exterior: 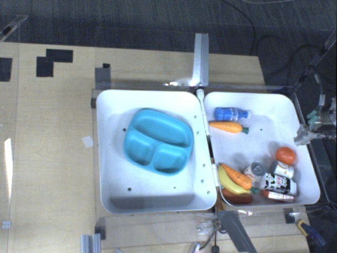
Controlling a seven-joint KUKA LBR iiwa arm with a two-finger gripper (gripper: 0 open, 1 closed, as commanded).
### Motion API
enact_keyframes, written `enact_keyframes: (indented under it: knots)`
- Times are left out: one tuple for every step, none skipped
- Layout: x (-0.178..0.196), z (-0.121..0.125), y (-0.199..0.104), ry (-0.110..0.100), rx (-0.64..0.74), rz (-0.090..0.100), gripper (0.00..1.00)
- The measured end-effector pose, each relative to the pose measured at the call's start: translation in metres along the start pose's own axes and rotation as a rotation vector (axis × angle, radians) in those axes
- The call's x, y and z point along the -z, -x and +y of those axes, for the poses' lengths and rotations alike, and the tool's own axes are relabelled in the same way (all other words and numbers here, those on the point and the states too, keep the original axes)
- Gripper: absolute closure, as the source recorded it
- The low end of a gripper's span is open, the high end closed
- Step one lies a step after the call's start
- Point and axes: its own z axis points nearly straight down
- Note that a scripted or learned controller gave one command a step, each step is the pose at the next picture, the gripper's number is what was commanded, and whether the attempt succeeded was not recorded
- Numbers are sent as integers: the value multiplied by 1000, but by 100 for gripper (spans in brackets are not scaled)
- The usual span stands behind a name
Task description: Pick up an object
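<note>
— Right, where is the gripper (314,124)?

— At the right edge of the view, over the right bin's (274,100) outer rim. It shows as a small pale, blurred shape there; whether it is open or closed, I cannot tell, and nothing is visibly held in it.

— What lies closest to it?

— A round orange-red fruit (286,154) sits below it, near the right wall. Under the fruit is a black-and-white carton (277,182), with a red-and-white tube (278,195) just beside its lower edge. To their left stands a small grey can (256,168).

— And further in?

— A banana (226,178) and a carrot (238,177) lie together in the bin's lower left corner, the carrot across the banana, with a dark red thing (236,197) below them. Toward the top, a blue bottle (230,113) lies on its side, and a second carrot (226,127) lies just under it, well apart from the lower cluster.

— The left bin (113,157)?

— It holds a blue divided tray (157,141), tilted, roughly in the middle. Both bins rest on a tan bench (47,157).
</note>
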Motion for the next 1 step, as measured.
enact_keyframes:
  knots:
    - [137,-10,-44,2,131,-1,100]
